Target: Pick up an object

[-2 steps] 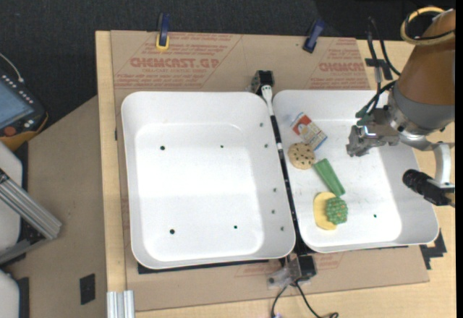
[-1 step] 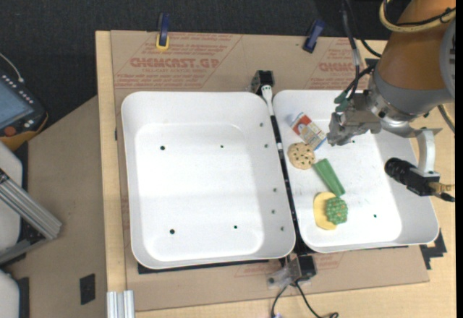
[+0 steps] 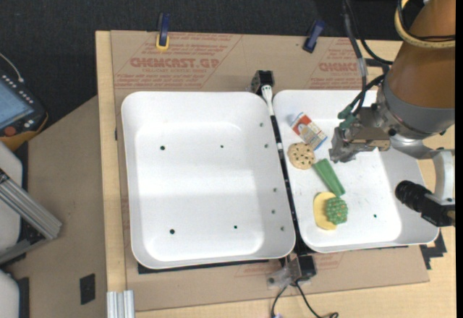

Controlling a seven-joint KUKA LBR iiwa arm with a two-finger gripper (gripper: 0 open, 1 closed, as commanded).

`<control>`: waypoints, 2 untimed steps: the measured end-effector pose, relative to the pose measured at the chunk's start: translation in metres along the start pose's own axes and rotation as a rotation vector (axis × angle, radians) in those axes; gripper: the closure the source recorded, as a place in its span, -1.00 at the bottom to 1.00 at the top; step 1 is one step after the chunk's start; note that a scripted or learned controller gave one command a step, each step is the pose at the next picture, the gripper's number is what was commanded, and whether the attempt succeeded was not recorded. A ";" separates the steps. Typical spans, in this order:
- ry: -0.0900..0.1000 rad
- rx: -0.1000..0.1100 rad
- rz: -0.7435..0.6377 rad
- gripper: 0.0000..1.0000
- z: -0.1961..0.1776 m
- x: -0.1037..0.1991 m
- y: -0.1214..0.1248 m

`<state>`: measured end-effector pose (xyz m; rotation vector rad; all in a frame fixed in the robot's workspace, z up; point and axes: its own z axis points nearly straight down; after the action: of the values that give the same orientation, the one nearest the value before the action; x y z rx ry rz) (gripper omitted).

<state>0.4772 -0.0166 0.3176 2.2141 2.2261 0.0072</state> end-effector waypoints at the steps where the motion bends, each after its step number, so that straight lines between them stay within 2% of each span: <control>1: -0.003 0.001 0.004 1.00 -0.007 -0.003 0.003; 2: -0.005 0.014 0.016 1.00 0.091 -0.096 0.015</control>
<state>0.4934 -0.1120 0.2268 2.2365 2.2133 -0.0136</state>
